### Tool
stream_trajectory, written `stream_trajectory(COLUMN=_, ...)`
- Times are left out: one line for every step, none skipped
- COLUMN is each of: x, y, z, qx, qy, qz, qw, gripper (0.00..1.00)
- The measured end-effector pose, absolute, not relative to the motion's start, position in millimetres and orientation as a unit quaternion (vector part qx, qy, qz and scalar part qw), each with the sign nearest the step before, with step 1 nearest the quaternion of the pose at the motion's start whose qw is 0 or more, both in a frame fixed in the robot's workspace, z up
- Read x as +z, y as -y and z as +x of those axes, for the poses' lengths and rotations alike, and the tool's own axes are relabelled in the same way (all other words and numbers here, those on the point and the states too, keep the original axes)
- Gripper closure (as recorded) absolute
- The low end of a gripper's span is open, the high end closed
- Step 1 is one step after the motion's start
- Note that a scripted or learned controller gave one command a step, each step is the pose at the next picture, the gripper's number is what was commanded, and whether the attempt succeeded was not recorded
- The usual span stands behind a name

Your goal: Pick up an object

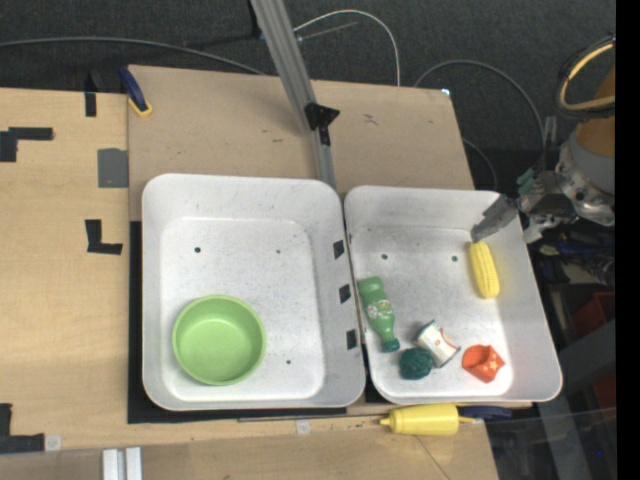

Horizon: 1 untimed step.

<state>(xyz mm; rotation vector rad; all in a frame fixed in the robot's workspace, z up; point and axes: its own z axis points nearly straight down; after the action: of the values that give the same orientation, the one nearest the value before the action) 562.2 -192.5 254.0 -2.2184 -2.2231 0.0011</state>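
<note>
i'm seeing the desk carrying two white bins side by side, the left bin touching the right bin. a yellow bottle is lying on the desk, just beside the right bin's near rim.

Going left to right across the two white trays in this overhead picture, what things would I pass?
green bowl → green bottle → dark green lump → small white cup → red piece, with the yellow corn cob lying above it at about the same place across.
</note>
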Motion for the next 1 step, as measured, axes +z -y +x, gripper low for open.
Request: stream_trajectory(x=254.0, y=192.5, z=562.2, qx=0.0004, qy=0.708, qz=-0.706, qw=0.000, gripper=0.00)
